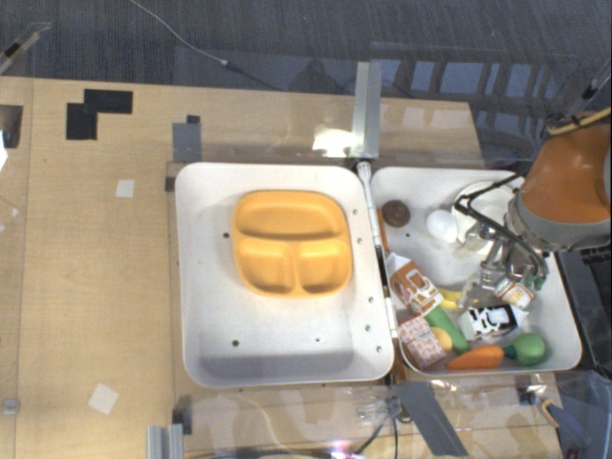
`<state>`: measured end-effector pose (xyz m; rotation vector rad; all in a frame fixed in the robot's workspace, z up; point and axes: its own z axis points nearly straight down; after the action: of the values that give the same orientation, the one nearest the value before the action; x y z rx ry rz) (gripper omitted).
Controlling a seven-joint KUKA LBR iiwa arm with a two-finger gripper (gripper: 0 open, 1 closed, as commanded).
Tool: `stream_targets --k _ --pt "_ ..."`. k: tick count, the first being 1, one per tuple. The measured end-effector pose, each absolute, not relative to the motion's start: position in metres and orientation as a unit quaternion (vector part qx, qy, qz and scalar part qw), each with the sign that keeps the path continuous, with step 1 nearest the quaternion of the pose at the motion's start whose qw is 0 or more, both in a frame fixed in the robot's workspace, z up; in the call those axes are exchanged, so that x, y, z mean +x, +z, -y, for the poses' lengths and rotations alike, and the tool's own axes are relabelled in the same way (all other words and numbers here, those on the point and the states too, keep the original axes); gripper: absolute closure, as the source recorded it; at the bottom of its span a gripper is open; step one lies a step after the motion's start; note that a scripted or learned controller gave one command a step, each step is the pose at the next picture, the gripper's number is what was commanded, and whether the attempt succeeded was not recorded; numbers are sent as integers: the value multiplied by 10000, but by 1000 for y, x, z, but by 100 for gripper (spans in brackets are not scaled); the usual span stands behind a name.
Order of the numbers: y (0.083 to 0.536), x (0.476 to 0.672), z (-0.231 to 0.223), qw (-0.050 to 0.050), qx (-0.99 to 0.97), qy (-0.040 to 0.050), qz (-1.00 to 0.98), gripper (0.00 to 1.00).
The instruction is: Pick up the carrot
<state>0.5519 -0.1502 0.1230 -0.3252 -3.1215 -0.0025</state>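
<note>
Carrot [475,358] lies at lower right, crowded against the bin's front wall. My end effector [492,285] hovers above; width I cannot tell. Looks light, stiff, slick: grip mid-body.

Beside the orange tray [291,242], a matt smooth plastic with three compartments, the left bin [206,352] around it looks like smooth white plastic with a faint sheen. Right of the tray, the carrot [475,358] has a smooth, slightly glossy plastic skin. The bench [86,285] left of the tray is pale wood-look board, matt, under clear glossy sheeting
</note>
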Motion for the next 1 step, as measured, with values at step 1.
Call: stream_targets --k 1 --pt "93 588 104 -56 -101 2 9999 0"
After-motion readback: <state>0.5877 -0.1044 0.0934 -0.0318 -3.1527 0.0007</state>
